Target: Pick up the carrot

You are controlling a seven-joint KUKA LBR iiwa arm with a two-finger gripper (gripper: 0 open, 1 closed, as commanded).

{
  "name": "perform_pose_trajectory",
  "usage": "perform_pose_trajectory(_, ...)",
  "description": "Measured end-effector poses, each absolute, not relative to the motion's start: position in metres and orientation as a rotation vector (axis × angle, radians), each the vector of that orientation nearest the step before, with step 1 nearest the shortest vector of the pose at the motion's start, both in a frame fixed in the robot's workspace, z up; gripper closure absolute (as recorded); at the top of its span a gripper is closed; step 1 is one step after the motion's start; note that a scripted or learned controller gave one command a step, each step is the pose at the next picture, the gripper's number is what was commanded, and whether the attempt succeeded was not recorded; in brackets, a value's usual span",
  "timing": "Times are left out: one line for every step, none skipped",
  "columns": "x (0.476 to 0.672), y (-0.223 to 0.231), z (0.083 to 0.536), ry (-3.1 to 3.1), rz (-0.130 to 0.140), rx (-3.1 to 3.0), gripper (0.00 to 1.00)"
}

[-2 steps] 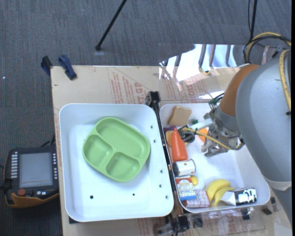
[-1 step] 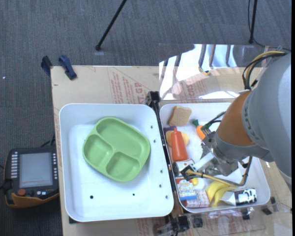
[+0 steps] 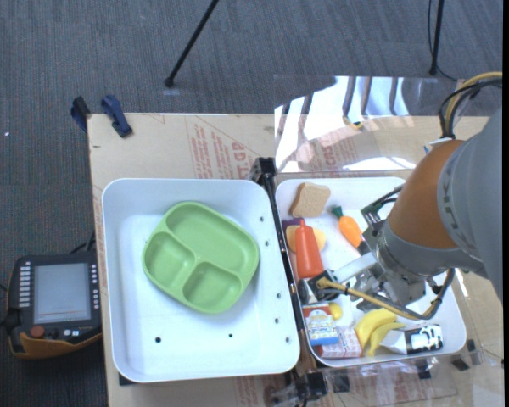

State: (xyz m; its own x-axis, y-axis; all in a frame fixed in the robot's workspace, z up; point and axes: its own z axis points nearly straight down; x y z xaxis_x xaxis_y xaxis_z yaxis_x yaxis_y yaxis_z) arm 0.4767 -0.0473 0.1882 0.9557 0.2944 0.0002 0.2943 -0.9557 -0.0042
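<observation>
- Claw (image 3: pixel 388 288) sits low in the right bin (image 3: pixel 373 195), probably over clutter; I cannot tell whether it is released or clenched.
- Carrot (image 3: pixel 349 230) lies free beside the wrist.
- Risk: closing here may catch the banana (image 3: pixel 375 325) instead.

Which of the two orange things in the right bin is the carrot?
The carrot is the small tapered one with a green top, beside the bread slice. The bigger orange bottle, further from the arm, has no green.
</observation>
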Motion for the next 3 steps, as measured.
perform_pose_trajectory(0.476, 0.015, 0.240, -0.354, 0.006, -3.118, 1.00)
perform_pose_trajectory(0.476, 0.015, 0.239, -0.352, 0.010, -3.119, 0.00)
perform_pose_trajectory(0.473, -0.030, 0.184, -0.467, 0.020, -3.104, 0.00)
